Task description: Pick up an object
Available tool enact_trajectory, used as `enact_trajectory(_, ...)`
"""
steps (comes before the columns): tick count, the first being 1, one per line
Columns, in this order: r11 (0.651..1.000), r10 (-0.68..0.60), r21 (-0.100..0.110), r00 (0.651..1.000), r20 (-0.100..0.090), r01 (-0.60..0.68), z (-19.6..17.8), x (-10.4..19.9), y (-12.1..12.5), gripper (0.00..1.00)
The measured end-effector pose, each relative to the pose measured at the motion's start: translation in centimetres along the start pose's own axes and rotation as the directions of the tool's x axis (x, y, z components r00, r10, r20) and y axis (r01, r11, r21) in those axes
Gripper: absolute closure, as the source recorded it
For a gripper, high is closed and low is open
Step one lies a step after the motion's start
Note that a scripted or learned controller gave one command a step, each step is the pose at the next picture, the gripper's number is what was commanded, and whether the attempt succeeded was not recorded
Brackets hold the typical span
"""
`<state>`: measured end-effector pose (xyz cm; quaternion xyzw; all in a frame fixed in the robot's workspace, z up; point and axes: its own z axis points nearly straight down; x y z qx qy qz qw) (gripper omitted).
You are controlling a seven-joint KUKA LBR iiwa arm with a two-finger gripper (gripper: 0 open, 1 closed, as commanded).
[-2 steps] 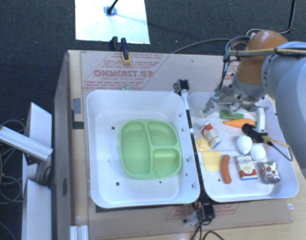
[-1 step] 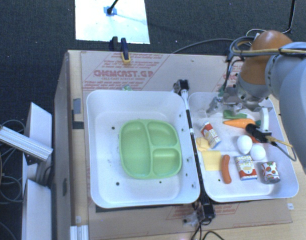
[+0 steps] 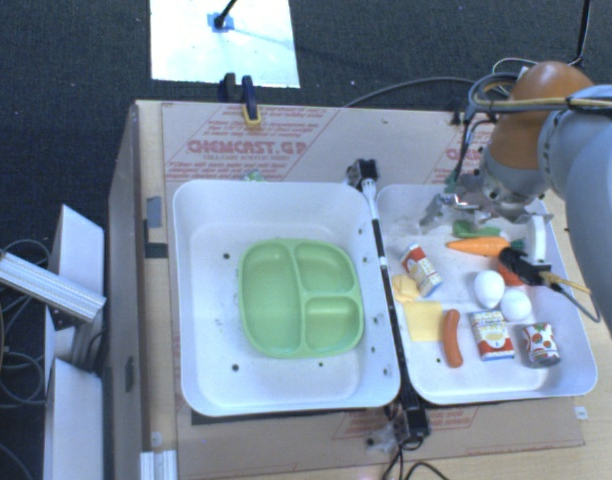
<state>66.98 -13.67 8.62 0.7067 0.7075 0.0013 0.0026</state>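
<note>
Floor: dark carpet lies all around the bench, with a white sheet [image 3: 224, 28] on it at the top.
Bench: a brown board [image 3: 276, 148] with red letters holds two white bins side by side.
Left bin [image 3: 201, 298]: a green plate [image 3: 300, 298] with three parts lies flat in the middle.
Right bin [image 3: 576, 363]: it holds small play food.
Food: a carrot [image 3: 478, 246] lies near the top. Two eggs [image 3: 489, 289] sit touching each other. A sausage [image 3: 452, 337] lies beside a yellow cheese slice [image 3: 422, 320]. A small can [image 3: 421, 269] lies tilted near the bin's left wall. A little box [image 3: 492, 333] and another can [image 3: 540, 343] sit near the front.
Arm: it comes in from the right, grey with an orange band [image 3: 531, 118].
Gripper [image 3: 456, 206]: it hangs over the top of the right bin, just above the carrot. It holds nothing, but open or closed cannot be told.
</note>
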Motion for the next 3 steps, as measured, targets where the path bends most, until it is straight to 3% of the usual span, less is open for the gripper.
enact_trajectory(1, 1.000, -0.004, 0.001, 1.000, -0.001, 0.004, 0.0, 1.9, 0.0, 0.00)
enact_trajectory(3, 1.000, 0.000, 0.000, 1.000, 0.000, 0.000, 0.0, -0.4, 0.0, 0.00)
